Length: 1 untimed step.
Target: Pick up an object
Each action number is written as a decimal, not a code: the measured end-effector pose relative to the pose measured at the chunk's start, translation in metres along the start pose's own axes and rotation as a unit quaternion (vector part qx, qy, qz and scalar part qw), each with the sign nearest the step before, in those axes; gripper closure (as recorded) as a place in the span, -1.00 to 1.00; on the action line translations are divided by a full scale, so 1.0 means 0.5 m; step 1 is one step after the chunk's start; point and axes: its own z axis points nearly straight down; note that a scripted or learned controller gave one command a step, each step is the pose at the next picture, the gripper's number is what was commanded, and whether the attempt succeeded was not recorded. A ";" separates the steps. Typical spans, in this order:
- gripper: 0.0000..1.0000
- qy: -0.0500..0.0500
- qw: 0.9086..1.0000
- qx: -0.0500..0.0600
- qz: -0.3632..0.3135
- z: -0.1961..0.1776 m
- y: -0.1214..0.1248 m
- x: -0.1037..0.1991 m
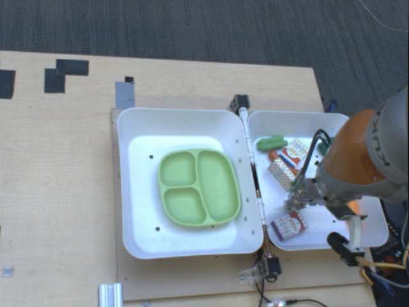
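The right bin (339, 238) holds several small items. A green pod-shaped piece (271, 142) lies at its far left corner, with a white and red packet (296, 151) beside it. A silver checkered packet (280, 171) lies nearer the middle. A dark red packet (289, 226) rests at the bin's near left. My gripper (296, 201) hangs low over the bin floor, between the silver packet and the dark red packet, just above the latter. I see nothing held in it.
The left bin (137, 190) holds a light green divided plate (199, 187). The grey arm with its orange band (348, 155) covers the right bin's right half. A black clamp (241, 102) sits at the far end of the rail between the bins.
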 end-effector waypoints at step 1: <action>-1.00 0.000 1.000 0.000 0.000 0.000 0.000 0.000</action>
